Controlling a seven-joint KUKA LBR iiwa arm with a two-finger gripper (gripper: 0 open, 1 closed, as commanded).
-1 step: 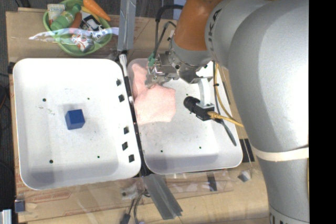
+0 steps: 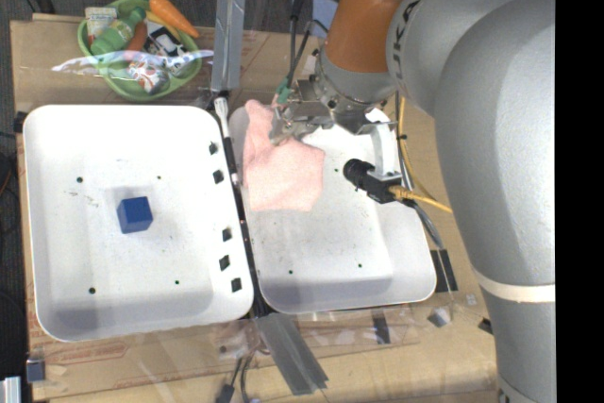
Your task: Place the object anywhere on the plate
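The gripper [image 2: 288, 120] hangs over the right bin [image 2: 330, 269], against the pink cloth's [image 2: 278, 167] upper edge — whether it grips I cannot tell. The cloth lies flat, long axis running top to bottom. A blue cube [image 2: 135, 213] sits in the left bin [image 2: 113, 297] — well apart.

Loads of open floor in the left bin [image 2: 57, 203]: the blue cube [image 2: 135, 213] sits alone near its middle, bare white all around it. Right of the cube, past the ridge where the bins meet, the right bin [image 2: 321, 269] is crowded up top by the pink cloth [image 2: 281, 167] and the arm [image 2: 453, 61] (big thing). Its near half lies bare.
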